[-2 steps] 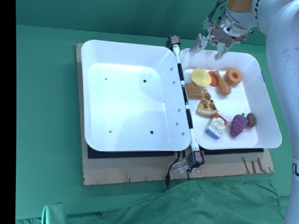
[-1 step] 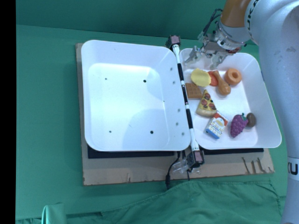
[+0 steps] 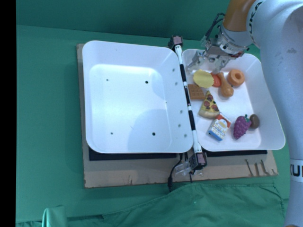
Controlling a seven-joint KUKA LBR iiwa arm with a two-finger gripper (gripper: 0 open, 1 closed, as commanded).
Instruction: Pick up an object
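Bench covered in green cloth (image 3: 47, 103) carries two shallow white plastic bins side by side. The left bin (image 3: 128, 141) is the bigger in the frame; the right bin (image 3: 270, 136) holds all the toy food. The grey arm with its orange band (image 3: 270, 27) reaches in from the right and hangs over the far end of the right bin. Its two-finger gripper (image 3: 201, 63) sits just above a flat yellow chip-shaped piece (image 3: 203, 78), near or touching it; I cannot tell whether it is apart, together or clamped on anything.

Smaller things lie nearer: a pizza slice (image 3: 209, 105), a purple bunch of grapes (image 3: 241, 126), a small juice carton (image 3: 219, 127), an orange ring doughnut (image 3: 236, 77), a brown waffle square (image 3: 195, 91).

The step looks like the descent onto the yellow piece. Next calls for closing squarely on its thin edge, then lifting straight, since a flat piece slips easily.
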